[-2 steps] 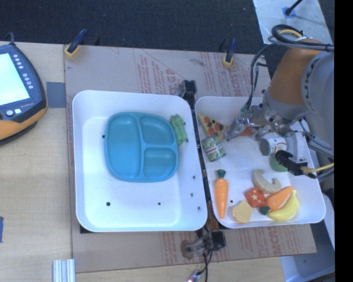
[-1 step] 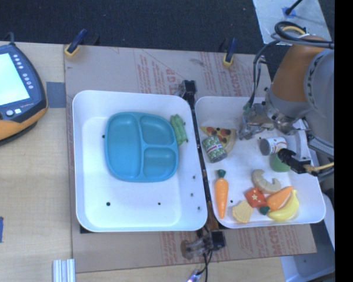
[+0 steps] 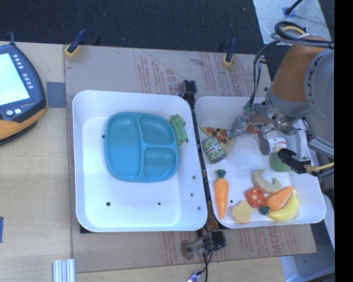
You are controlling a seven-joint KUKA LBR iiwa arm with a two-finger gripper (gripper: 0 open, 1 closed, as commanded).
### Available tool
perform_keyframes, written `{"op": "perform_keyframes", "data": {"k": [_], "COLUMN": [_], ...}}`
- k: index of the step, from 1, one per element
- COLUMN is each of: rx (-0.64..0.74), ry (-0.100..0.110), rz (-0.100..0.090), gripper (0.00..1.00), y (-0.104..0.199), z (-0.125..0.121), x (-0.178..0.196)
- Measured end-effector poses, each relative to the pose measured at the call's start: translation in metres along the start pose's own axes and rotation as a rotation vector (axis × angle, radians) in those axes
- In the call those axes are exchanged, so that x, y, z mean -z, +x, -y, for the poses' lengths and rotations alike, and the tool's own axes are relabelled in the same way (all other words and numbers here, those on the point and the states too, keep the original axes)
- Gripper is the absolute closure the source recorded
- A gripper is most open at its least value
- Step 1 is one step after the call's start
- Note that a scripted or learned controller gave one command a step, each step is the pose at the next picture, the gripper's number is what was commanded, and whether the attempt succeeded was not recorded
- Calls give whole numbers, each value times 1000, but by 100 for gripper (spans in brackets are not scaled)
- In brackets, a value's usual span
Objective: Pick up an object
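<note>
Two white bins: the left bin [image 3: 88, 157] holds one blue plate [image 3: 142, 147]. The right bin [image 3: 309, 213] holds one carrot [image 3: 221, 196]. The gripper [image 3: 242, 124] hangs above; open or closed, I cannot tell.

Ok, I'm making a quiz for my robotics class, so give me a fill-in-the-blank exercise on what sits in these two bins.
1. The blue divided plate lies in the ____ bin.
2. The toy carrot lies in the right bin with its ____ end toward the camera view's bottom edge.
3. The green toy lies against the plate's ____ edge.
4. The pincer hovers over the ____ bin.

Missing words: left; pointed; right; right
</note>
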State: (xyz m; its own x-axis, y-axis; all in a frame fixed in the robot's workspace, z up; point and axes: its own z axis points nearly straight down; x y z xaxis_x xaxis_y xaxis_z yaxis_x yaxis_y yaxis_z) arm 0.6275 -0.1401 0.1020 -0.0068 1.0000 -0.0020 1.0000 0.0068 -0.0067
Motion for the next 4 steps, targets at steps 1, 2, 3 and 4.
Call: {"op": "perform_keyframes", "data": {"k": [1, 2, 3, 4], "rx": [-5, -1, -4, -1], "ry": [-7, -8, -3, -2], "rz": [-2, -2, -3, -2], "gripper": [0, 100, 100, 100], "y": [-39, -39, 11, 70], "z": [-30, -31, 69, 108], "x": [-8, 4, 110, 131]}}
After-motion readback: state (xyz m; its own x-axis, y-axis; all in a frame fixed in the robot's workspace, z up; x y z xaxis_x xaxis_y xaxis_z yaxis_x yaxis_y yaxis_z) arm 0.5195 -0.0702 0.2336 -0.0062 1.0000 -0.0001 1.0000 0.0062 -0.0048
